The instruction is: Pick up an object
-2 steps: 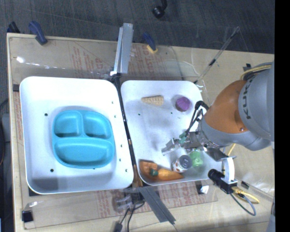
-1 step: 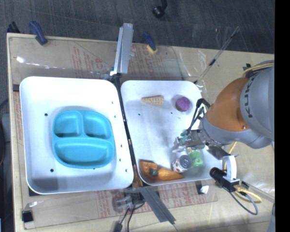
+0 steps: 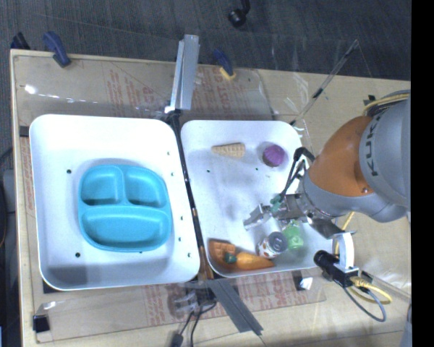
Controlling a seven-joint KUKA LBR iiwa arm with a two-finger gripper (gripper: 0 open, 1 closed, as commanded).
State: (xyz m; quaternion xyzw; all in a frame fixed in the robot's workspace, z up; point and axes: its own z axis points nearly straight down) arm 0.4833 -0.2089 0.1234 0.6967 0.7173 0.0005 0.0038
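Observation:
The right bin (image 3: 224, 186) holds several small things. A tan cone-shaped piece (image 3: 228, 150) and a purple round object (image 3: 273, 154) lie near its far wall. An orange carrot-like toy (image 3: 239, 258) rests against the near wall, and beside it are a small silver and red can (image 3: 273, 244) and a green object (image 3: 294, 236). My gripper (image 3: 267, 213) hangs low over the right half of this bin, just above the can and the green object. Nothing shows in its grasp.
In the left bin (image 3: 50, 194) sits a blue divided plate (image 3: 123, 207). A metal bar (image 3: 184, 71) stands behind the divider between the bins. Blue clamps (image 3: 56, 49) grip the bench's far edge. The arm's orange and grey body (image 3: 362, 172) covers the right bin's right rim.

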